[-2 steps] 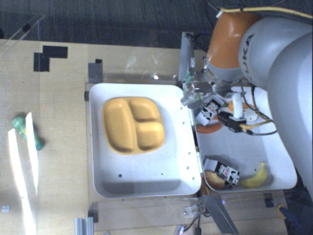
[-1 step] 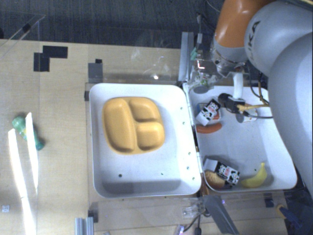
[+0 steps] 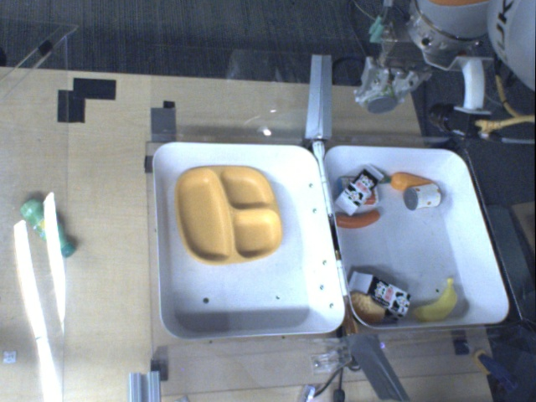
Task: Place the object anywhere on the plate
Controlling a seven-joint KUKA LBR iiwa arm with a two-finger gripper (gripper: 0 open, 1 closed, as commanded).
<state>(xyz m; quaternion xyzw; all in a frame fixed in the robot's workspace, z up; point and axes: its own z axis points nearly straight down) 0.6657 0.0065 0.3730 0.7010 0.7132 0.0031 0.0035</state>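
Observation:
A yellow divided plate (image 3: pixel 228 213) lies in the left bin (image 3: pixel 243 312). The right bin (image 3: pixel 469 249) holds a small black-and-white carton (image 3: pixel 358 189), a red sausage (image 3: pixel 358 219), a carrot (image 3: pixel 409 180), a grey cup (image 3: pixel 423 197), a banana (image 3: pixel 439 302), a second small carton (image 3: pixel 387 296) and a bread piece (image 3: pixel 365 306). My gripper (image 3: pixel 383 90) hangs high beyond the far rim of the right bin, above the bench, well away from all objects. Nothing shows between its fingers.
A metal divider post (image 3: pixel 318 99) stands between the bins at the far side. A green item (image 3: pixel 50 229) and clear strips lie on the bench at far left. Cables hang by the arm at the upper right.

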